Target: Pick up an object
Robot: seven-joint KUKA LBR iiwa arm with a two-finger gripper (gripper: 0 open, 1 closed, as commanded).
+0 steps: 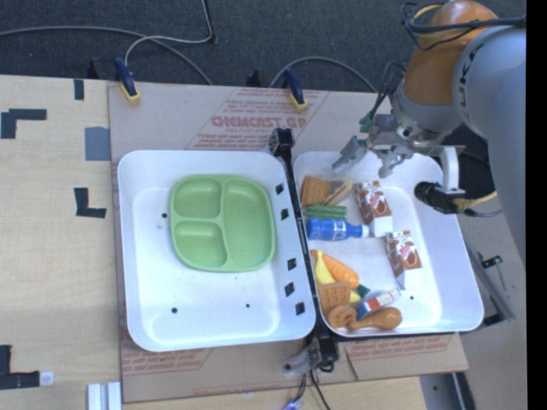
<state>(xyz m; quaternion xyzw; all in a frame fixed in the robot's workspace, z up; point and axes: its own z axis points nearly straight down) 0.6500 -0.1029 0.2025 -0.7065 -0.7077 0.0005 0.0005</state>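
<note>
Gripper [369,159]: fingers spread, nothing between them, poised just beyond the blue bottle [333,229]. Bottle lies in the right bin [444,301], a cracker [314,190] and snack packet [373,203] crowding it. You risk a glancing pinch catching two items.

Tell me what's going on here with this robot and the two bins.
A grey arm with an orange band reaches in from the right, and its gripper hangs open over the far end of the right bin, holding nothing. That bin holds a jumble of toy food: a blue bottle, two snack packets, a waffle and a drumstick. The left bin holds a green plate with three compartments. No object has been picked up yet.
</note>
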